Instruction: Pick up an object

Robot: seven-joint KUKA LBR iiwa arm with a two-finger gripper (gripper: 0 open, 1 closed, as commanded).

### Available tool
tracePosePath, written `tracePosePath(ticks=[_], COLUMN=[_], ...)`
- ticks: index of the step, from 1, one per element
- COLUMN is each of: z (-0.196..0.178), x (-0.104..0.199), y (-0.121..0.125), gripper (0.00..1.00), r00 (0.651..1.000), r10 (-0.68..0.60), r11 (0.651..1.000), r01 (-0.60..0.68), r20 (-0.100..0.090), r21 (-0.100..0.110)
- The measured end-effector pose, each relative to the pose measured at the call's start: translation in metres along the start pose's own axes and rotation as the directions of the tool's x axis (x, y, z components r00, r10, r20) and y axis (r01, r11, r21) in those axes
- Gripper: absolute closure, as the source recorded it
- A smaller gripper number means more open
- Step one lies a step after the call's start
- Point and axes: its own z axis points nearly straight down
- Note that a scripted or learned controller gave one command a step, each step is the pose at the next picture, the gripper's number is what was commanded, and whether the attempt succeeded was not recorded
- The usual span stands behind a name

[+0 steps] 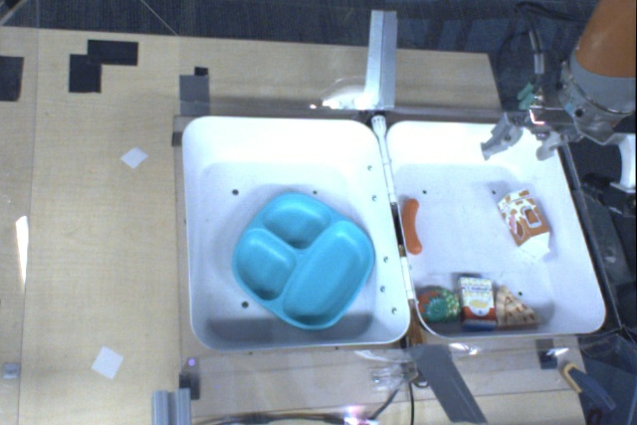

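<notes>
- The desk (90,244) is of light wood, and two shallow white bins stand on it side by side; I take the metal divider (383,174) between the bins as my landmark.
- Far left of the divider, some black squares (100,63) are on the desk, and two small pale patches (133,157) lie on the wood.
- The left bin (214,154) touches the divider on its left side.
- In this bin, a blue plate (304,259) with three compartments lies left of the divider, in the lower half of the bin.
- Just right of the divider, inside the right bin (448,164), lies an orange sausage-shaped toy (410,225), long and narrow, parallel to the divider.
- Further right of the divider and lower, along the bottom wall of the right bin, three things lie in a row: a green and brown item (437,305), a small upright carton (476,299) and a flat tan packet (515,310). They are touching or almost touching.
- Well right of the divider, at the middle height of the bin, an orange and white packet (524,217) lies alone.
- The gripper (523,139) hangs over the upper right corner of the right bin, above the packet and apart from it. Its jaws stand apart, and nothing is between them.
- The arm (607,55), grey with an orange band, comes in from the right edge.
</notes>
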Motion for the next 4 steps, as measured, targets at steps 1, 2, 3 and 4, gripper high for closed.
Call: tracePosePath(ticks=[1,2,3,4], z=[-0.004,0.109,0.132,0.132], x=[-0.006,-0.034,-0.055,-0.047], y=[-0.005,-0.07,-0.052,-0.062], gripper=[0.0,0.0,0.0,0.0], r00=[0.963,0.945,0.892,0.91], r10=[0.269,0.326,0.452,0.415], r11=[0.963,0.945,0.891,0.908], r01=[-0.269,-0.326,-0.452,-0.414], r20=[0.001,0.0,-0.01,-0.001], r21=[0.001,0.003,-0.039,-0.061])
